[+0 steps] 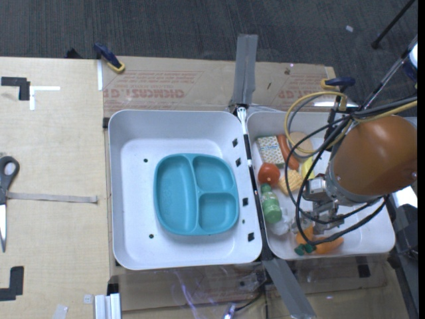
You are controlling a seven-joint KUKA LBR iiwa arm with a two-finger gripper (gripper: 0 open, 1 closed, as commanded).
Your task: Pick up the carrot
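Carrot not yet lifted: gripper low over it in the right bin

You see the carrot lying on the floor of the right bin near its front wall, green top at its left end; the gripper hangs just above it, wrapped in cables, and you cannot tell its state or whether it has the carrot, so the grasp and lift look left to do

dark grey carpet floor beyond a pale wooden bench, cardboard sheet on top
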